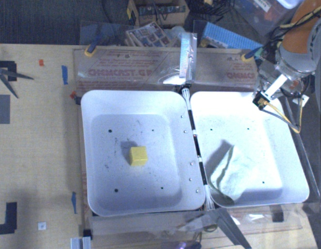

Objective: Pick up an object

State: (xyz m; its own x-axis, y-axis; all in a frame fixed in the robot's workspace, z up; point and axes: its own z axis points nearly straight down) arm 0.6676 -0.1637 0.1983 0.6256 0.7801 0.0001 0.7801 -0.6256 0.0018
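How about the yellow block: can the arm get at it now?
Probably yes: the yellow block lies alone in the left bin, nothing covering it, and the arm hangs over the right bin's far corner with open air between.

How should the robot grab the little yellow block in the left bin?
Probably from straight above, pinching the yellow block across two opposite flat sides. It lies flat on the floor of the left bin, away from the walls, with room all round. It sits slightly turned, so the grip should turn to match.
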